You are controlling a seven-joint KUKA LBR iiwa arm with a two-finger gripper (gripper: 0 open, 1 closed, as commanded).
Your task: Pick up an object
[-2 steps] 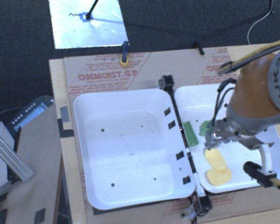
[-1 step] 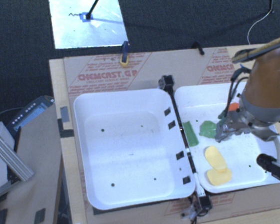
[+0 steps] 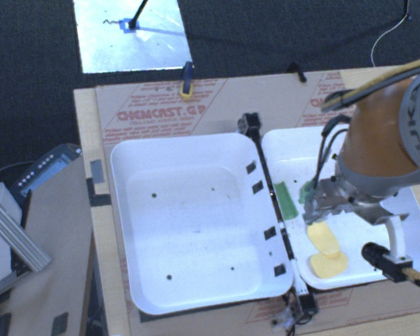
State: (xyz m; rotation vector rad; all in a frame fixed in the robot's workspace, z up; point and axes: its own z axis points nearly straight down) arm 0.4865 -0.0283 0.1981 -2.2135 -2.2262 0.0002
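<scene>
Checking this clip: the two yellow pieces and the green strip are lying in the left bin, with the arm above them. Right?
Not quite. The camera view shows the yellow pieces and green strip in the right bin, not the left bin; the arm is above them.

"CHEMCAST GP" in red (repeated, partly hidden), on the brown board [image 3: 158, 110]

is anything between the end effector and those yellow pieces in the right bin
Nothing visible blocks it. The end effector sits low in the right bin, just above the upper yellow piece, with the second yellow piece below it. The green strip lies to the side by the divider, out of the path.
</scene>
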